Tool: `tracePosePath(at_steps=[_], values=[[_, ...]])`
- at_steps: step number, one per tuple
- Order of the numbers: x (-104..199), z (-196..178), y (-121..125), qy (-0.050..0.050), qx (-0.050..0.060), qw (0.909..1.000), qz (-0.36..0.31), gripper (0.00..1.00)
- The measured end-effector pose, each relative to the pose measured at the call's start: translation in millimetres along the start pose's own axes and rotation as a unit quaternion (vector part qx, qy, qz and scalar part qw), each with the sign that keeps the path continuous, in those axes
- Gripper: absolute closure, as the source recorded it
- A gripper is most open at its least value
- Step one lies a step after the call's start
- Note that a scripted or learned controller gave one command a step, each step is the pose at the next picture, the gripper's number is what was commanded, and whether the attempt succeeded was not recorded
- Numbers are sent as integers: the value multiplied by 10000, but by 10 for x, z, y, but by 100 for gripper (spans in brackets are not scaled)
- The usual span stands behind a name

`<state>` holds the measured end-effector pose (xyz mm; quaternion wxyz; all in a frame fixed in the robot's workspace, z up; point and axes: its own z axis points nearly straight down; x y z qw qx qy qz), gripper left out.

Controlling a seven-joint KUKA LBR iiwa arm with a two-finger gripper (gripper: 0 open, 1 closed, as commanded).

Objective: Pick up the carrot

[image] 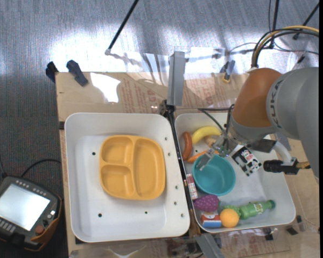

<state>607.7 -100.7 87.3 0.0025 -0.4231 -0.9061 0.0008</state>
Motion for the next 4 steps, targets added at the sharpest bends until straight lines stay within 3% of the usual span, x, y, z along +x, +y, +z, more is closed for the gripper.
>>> tracePosePath(at_steps=[1, 2, 3, 4], values=[[26, 2, 149, -3, 5, 10000, -24, 0], [43, -8, 138, -25, -13, 9897, 1431, 0], [-200, -5, 304, -9, -17, 9666, 2563, 0], [-211, -85, 259, -35, 57, 9675, 2529, 100]])
